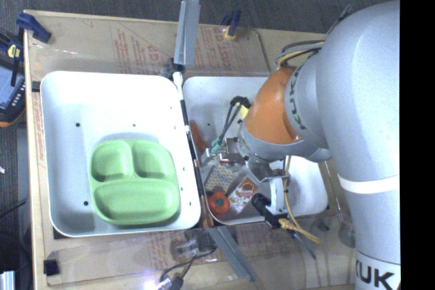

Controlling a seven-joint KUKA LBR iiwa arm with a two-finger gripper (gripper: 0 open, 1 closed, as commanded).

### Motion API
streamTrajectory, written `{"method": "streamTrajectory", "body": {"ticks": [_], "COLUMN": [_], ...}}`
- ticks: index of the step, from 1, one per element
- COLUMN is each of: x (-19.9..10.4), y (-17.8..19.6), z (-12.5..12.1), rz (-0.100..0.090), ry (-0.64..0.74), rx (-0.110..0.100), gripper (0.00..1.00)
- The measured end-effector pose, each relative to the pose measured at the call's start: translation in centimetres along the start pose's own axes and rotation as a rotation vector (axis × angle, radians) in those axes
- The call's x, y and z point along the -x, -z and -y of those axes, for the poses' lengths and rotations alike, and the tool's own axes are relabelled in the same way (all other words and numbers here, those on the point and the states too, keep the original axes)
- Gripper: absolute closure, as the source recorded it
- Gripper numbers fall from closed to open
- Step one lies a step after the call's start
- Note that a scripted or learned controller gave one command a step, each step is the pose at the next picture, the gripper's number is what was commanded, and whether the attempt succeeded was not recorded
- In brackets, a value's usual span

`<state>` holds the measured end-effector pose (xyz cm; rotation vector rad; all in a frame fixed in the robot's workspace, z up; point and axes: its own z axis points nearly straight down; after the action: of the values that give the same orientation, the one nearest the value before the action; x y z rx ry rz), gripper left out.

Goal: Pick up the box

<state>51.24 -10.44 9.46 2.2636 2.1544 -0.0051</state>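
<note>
On the tabletop, the left bin holds a green tray — the tool hangs in the right bin near a small box; open or closed, I cannot tell.

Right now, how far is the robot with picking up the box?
Done: nothing yet that shows; the box seems to lie on the floor of the right bin, beside a red round thing. In hand: the gripper hangs low over that bin, just above the box in the picture. Left: to grasp the box and lift it out.
</note>
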Motion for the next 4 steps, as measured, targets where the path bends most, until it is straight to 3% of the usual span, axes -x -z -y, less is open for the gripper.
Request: {"method": "streamTrajectory", "body": {"ticks": [1,2,3,4], "x": [-0.2,-0.1,3.6,4.3], "y": [0.9,0.9,1.2,-0.5], "z": [0.0,0.0,-5.2,-11.3], "rz": [-0.006,-0.004,-0.016,-0.016], "ry": [0.004,0.004,-0.036,0.1], "rx": [-0.006,-0.006,-0.013,-0.011], "gripper": [1.0,0.0,0.0,0.0]}}
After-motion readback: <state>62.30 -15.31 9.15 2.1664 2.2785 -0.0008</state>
